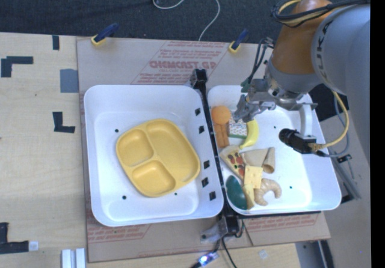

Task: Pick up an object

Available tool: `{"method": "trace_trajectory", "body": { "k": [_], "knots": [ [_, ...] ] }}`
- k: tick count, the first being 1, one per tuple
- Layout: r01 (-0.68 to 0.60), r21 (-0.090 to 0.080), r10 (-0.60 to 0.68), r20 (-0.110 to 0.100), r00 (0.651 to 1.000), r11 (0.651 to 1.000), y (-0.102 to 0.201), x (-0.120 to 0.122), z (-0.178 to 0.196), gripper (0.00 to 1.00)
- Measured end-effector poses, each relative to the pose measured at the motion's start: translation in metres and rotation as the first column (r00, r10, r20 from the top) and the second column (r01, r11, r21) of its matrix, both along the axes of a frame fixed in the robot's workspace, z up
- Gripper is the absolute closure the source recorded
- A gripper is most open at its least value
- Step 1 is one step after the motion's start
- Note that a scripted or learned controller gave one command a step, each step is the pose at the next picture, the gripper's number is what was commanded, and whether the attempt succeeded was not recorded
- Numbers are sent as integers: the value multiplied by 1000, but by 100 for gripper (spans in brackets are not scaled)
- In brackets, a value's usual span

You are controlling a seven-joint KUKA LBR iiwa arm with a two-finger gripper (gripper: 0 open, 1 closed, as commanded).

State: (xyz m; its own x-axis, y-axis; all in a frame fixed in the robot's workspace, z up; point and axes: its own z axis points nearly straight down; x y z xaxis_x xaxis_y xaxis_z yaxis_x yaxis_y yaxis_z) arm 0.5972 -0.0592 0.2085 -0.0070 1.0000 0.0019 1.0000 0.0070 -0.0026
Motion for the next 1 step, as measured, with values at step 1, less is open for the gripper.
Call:
{"method": "trace_trajectory", "body": {
  "k": [1],
  "knots": [
    [-1, 0, 1, 3, 1000, 1000, 58, 12, 16, 100]
  ]
}}
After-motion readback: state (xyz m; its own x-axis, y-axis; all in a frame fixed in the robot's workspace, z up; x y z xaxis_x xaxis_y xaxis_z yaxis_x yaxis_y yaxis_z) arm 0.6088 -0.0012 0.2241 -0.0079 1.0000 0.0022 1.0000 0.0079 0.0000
